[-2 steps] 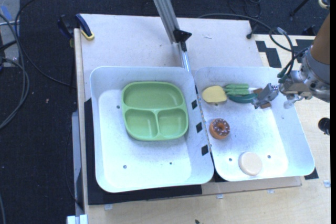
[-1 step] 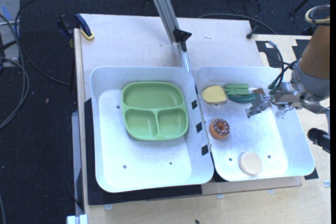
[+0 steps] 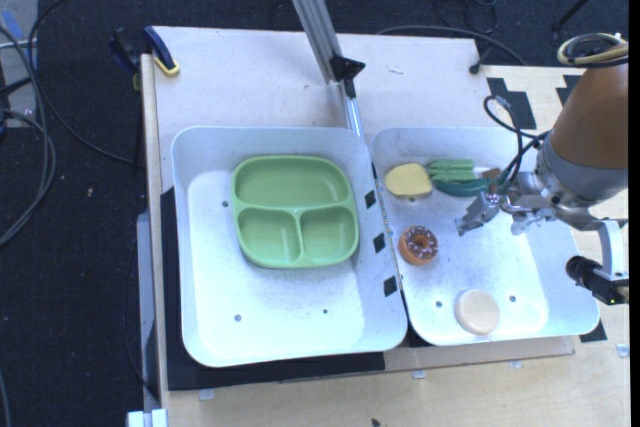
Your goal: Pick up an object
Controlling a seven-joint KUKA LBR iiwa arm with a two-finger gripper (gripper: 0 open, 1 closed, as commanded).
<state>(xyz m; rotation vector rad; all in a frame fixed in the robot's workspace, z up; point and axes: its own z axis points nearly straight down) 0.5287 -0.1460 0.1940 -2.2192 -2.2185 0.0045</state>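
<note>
The toy doughnut (image 3: 418, 244) lies in the right bin (image 3: 530, 310) between a yellow piece (image 3: 407, 180) and a pale round piece (image 3: 477, 311), while the claw (image 3: 478, 212), fingers apart and holding nothing, hangs just right of it.

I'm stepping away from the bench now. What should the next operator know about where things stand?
Gripper: over the right bin, nothing visibly held; jaw state unclear.
Right bin holds: yellow piece, green item, donut, pale round piece.
Left bin holds the green divided tray.
Done: nothing picked yet.
Left: grasp one object and lift it; the donut looks nearest.
</note>
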